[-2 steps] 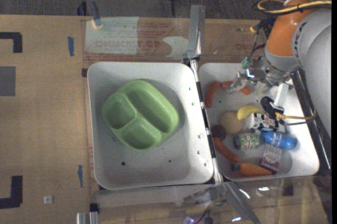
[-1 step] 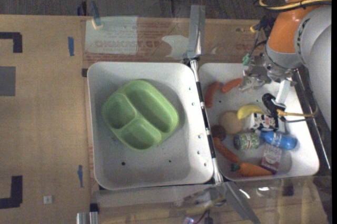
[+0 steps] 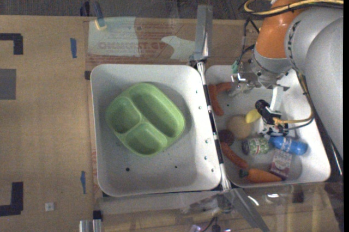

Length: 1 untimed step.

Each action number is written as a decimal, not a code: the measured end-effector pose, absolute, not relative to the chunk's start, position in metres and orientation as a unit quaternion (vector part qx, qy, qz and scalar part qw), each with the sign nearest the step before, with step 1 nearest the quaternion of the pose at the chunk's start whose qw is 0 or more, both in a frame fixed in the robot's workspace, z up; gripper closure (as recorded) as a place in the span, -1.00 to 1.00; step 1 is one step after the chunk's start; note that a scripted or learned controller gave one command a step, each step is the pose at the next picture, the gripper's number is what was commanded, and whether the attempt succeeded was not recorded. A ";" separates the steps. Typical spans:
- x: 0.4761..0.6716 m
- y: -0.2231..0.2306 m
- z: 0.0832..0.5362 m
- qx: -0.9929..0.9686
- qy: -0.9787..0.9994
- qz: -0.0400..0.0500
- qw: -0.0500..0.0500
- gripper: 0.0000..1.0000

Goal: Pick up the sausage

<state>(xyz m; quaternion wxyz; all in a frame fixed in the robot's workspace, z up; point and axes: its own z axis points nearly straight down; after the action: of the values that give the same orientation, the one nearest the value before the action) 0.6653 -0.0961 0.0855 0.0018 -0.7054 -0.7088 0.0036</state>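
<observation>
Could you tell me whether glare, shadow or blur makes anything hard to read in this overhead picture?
Camera view: soft overall, so labels on the green can and blue bottle are unreadable; the clear panel above the left bin reflects pale glare; the green plate is evenly lit; the arm shades the right bin near the sausage.

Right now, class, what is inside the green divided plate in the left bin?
The green plate sits tilted in the left bin. Its three compartments show bare green, with no food in them. The bin floor beneath the plate is covered, so anything under it cannot be seen.
</observation>
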 end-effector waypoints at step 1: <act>0.667 -0.095 0.086 -0.705 -0.709 0.001 0.000 -1.00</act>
<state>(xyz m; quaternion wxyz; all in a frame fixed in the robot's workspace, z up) 0.6666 -0.0950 0.0855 0.0004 -0.7054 -0.7088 0.0009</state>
